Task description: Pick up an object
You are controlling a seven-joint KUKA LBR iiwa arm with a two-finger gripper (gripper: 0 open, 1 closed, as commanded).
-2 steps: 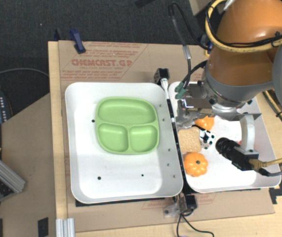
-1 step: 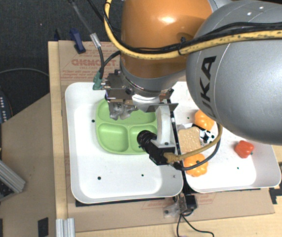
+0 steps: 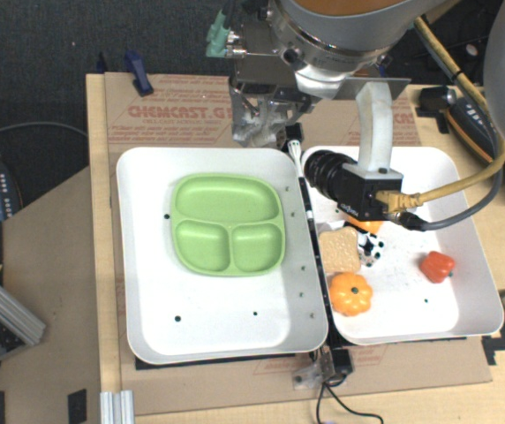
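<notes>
In the right bin (image 3: 464, 312) lie an orange pumpkin-like toy (image 3: 350, 294), a tan square slice (image 3: 341, 250), a red pepper-like toy (image 3: 436, 267) and a small black, white and orange piece (image 3: 372, 242). The slice and the pumpkin sit by the bin's left wall, touching or nearly touching each other. My gripper (image 3: 260, 120) hangs under the grey wrist at the back, over the cardboard just behind the left bin's far edge. It is well away from all the toys and I see nothing in it.
The left bin (image 3: 146, 307) holds a green three-compartment plate (image 3: 229, 223). A black cylindrical unit (image 3: 345, 184) with a yellow cable reaches over the right bin's back left part and hides some of it. A blue clip (image 3: 139, 71) sits at the cardboard's back left.
</notes>
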